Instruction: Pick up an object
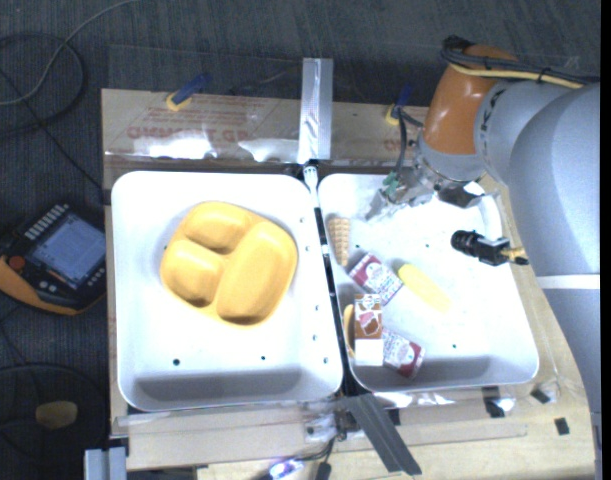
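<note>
Left bin (135, 268): yellow bread-shaped lump (228, 261). Right bin (505, 308): packets (377, 318), yellow stick (423, 286), cone (339, 238). Jaws' state: cannot tell.

I see the bench (235, 128), a brown board surface, carrying two shallow white bins side by side. The left bin (135, 368) and the right bin (505, 348) touch along their inner rims. A clear plastic sheet (205, 143) lies along the far edge, with a grey upright strip (316, 108) between the bins.

Bulky grey arm (550, 168), orange wrist band (455, 108) (glossy), possibly black cabling
</note>
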`<state>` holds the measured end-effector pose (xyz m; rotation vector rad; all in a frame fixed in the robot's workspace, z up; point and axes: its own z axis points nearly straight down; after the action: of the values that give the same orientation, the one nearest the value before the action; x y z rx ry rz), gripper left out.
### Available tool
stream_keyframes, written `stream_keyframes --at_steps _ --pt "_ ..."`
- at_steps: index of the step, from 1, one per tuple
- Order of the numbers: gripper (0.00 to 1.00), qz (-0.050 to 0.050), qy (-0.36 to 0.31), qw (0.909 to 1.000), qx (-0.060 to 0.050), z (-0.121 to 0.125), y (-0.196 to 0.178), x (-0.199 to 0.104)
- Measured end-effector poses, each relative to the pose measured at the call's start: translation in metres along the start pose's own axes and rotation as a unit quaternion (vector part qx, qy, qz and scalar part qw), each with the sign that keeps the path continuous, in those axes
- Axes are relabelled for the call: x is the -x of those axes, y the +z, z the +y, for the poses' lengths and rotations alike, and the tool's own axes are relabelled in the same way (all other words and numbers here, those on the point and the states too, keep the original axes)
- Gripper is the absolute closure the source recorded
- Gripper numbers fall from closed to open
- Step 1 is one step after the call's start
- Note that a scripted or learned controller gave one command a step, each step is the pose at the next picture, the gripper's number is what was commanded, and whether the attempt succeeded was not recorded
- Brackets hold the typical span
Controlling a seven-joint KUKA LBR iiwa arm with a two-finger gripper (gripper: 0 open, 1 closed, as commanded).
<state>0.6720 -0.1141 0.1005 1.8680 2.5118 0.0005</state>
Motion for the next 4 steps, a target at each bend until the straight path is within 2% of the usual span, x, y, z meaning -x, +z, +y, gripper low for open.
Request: stream_keyframes --at_steps 1,2,3,4 --pt "1.0 0.004 0.049 0.9988 -0.005 -0.07 -0.036 0.023" --pt "0.0 0.004 0.049 0.9988 -0.005 -0.07 -0.035 0.023" --pt "0.0 0.004 0.049 0.9988 -0.005 -0.07 -0.035 0.023" --pt "0.0 0.0 0.017 0.9998 0.003 -0.099 0.01 0.02"
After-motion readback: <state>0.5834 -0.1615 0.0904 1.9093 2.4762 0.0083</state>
